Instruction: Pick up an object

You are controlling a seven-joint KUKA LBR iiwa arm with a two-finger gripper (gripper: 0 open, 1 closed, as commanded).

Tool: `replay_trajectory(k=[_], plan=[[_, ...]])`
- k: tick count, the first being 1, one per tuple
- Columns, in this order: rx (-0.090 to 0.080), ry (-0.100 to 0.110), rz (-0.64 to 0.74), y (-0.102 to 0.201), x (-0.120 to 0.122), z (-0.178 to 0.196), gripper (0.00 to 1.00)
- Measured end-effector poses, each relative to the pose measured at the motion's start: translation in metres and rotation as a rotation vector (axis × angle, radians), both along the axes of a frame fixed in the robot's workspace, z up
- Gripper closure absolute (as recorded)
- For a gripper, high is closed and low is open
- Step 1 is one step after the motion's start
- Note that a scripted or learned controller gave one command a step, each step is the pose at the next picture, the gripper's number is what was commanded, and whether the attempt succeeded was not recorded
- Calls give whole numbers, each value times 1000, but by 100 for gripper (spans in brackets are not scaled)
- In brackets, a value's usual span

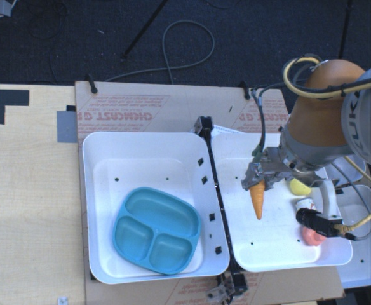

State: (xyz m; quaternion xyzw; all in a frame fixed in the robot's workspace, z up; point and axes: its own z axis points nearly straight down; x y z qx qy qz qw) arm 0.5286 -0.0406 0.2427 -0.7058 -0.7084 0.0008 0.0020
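tool [256, 182] seemingly clamping the carrot [257, 202] by its wide top, tip hanging down, though the grip is partly hidden | carrot hanging over the right bin [268, 250], near its middle | blue tray [155, 230] lying in the left bin [106, 164] | lift seemingly underway

Counts on the desk

Two white bins [103, 151] [281, 259], one blue divided tray [155, 229], one orange carrot [257, 201], one yellow item [299, 186], one pink item [310, 236].

Bright, even overhead light whitens both bins [96, 164], shadows stay soft, focus slightly soft throughout.
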Motion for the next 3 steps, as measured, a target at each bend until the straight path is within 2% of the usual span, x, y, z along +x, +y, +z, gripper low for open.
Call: replay_trajectory(k=[1, 2, 3], plan=[[0, 1, 0, 47, -3, -2, 100], [0, 0, 1, 100, 5, 1, 100], [-2, 3, 0, 151, 4, -16, 100]])
